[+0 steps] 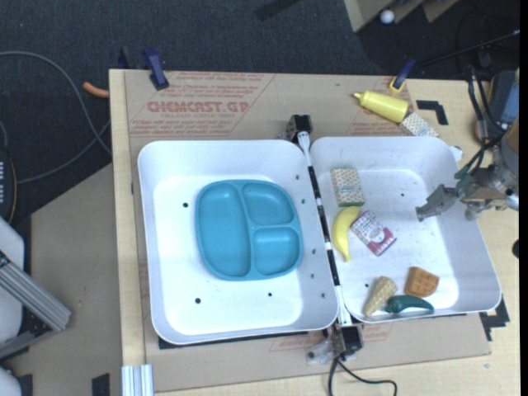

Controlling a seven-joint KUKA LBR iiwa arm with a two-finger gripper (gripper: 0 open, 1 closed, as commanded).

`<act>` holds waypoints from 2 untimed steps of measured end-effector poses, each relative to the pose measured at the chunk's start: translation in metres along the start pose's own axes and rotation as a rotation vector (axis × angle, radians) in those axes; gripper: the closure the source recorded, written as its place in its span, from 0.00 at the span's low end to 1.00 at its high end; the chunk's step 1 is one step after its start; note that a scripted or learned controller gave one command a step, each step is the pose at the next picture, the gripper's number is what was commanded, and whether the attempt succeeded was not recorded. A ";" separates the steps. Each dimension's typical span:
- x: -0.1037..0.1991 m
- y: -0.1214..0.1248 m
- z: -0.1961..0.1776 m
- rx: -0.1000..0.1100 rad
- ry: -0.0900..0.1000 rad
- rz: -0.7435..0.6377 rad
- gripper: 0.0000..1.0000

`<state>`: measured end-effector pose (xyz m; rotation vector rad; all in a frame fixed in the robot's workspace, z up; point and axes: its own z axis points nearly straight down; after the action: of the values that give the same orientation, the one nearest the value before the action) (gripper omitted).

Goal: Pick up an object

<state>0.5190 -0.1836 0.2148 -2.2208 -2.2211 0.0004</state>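
The right bin [470, 258] holds several small items. A pale green carton [347, 186] lies near its far left corner, and below it are a banana [343, 231] and a red-and-white packet [373, 233]. Along the front lie an ice-cream cone [379, 294], a brown waffle piece [421, 282] and a dark green item [410, 305]. My gripper [435, 206] reaches in from the right over the bin's right half, to the right of the packet and apart from every item. Nothing shows in its grip.
A blue divided plate [247, 228] lies in the left bin [165, 221]. A yellow bottle [382, 104] rests on the bench behind the right bin. Blue clamps [153, 68] sit at the bench's far edge. Cables hang by the arm at the right.
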 end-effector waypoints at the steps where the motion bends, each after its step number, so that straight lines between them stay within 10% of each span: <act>1: 0.056 0.035 0.085 0.002 0.002 -0.001 0.00; 2: 0.076 0.027 0.131 0.002 0.001 0.000 0.00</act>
<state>0.5462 -0.1078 0.0839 -2.2187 -2.2199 0.0019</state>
